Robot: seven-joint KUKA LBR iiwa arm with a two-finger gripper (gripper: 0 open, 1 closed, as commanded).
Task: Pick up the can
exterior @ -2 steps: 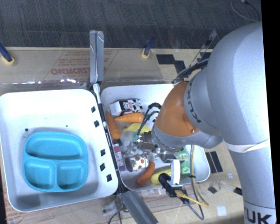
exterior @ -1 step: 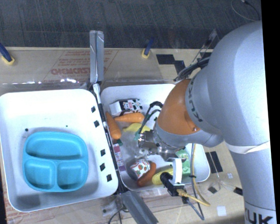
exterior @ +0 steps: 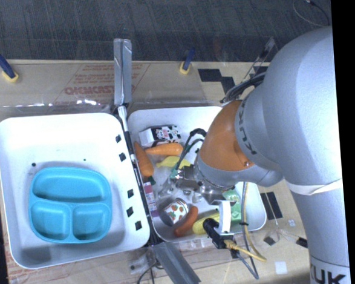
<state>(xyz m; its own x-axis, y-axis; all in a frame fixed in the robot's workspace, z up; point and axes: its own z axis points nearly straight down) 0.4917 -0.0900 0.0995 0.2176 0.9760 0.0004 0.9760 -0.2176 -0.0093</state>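
two white bins side by side, all the clutter in the right bin [exterior: 255,219]. nearest edge of it: the can [exterior: 174,212], small, lying tipped on its side with a printed label showing red and green, touching a red-orange sausage-shaped toy [exterior: 187,221] and close to a yellow piece [exterior: 203,225]. judging by looks it is light, stiff thin metal, smooth and rounded so likely slippery and prone to roll; best hold looks like across the round body at mid-length, not the ends, and with neighbours crowding it on the right there is little finger room on that side. the gripper [exterior: 189,181] sits just above the can, low in the bin under the orange wrist band; cannot tell if it is spread or pressed together, the wrist hides that, and nothing is visibly pinched. farther back in the same bin: an orange carrot-like toy [exterior: 161,151], a white carton with black cow patches [exterior: 162,134], a green bit [exterior: 231,196] by the right wall. left bin [exterior: 8,144] holds one blue divided tray [exterior: 71,203], three compartments, nothing in them. far side: cardboard backing [exterior: 88,81] with blue clamps [exterior: 5,66].
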